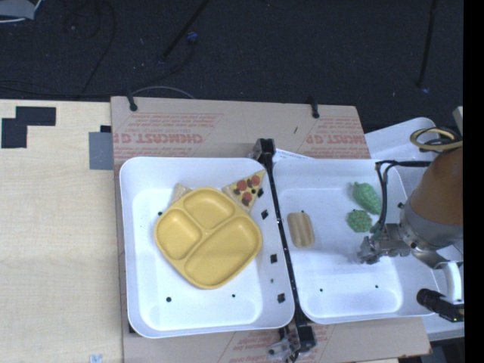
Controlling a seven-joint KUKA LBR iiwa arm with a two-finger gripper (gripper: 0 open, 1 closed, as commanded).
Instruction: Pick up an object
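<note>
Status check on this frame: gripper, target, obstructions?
Gripper low in right bin, nothing visibly held. Green pieces close beside it. Tan piece apart, unobstructed.

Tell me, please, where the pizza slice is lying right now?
The pizza slice lies in the left bin, near its top right corner, with its lower part tucked under the yellow divided plate.

wooden bench top (53,225) at left, cardboard sheet (227,131) with red print under the bins, black cables (181,40) on dark floor, grey square (100,150) on bench
</note>
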